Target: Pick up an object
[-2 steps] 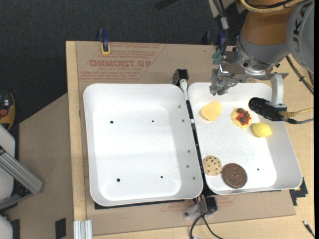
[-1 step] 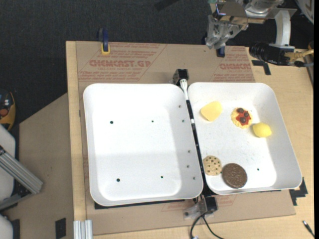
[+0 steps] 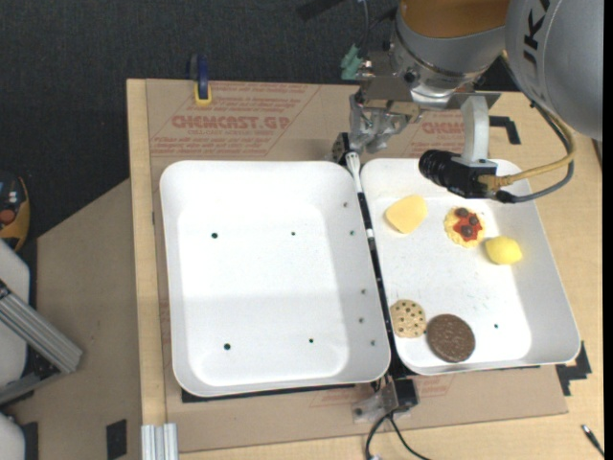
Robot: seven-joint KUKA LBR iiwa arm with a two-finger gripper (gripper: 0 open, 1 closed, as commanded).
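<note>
The grey arm [image 3: 536,27] with its orange band comes in from the upper right and hangs over the far edge of the two shallow white bins. Its metal hand [image 3: 369,134] points down just above the far end of the seam where the bins meet, close to the corner of the right-hand white bin [image 3: 546,286]. From where I stand I cannot tell whether the hand is apart or together, and I see nothing in it.

All the pickable things lie in the right bin. A pale yellow wedge-shaped piece [image 3: 406,213] sits nearest the hand, toward the bin's far left part. Just to its right lies a small round yellow piece with a red topping [image 3: 465,225], and beside that, nearer the right wall, a small yellow lemon-like lump [image 3: 503,250]. Well apart from these, at the near left corner, a small tan speckled cookie [image 3: 408,317] touches or nearly touches a larger round dark brown cookie [image 3: 449,337].

A black cylindrical part [image 3: 450,172] with a cable juts out over the far edge of the right bin. The left-hand white bin [image 3: 182,209] shows a few dark dots on its floor. Both bins rest on a brown cardboard-covered desk [image 3: 153,132], with a small blue and yellow clamp [image 3: 201,78] at its far edge.
</note>
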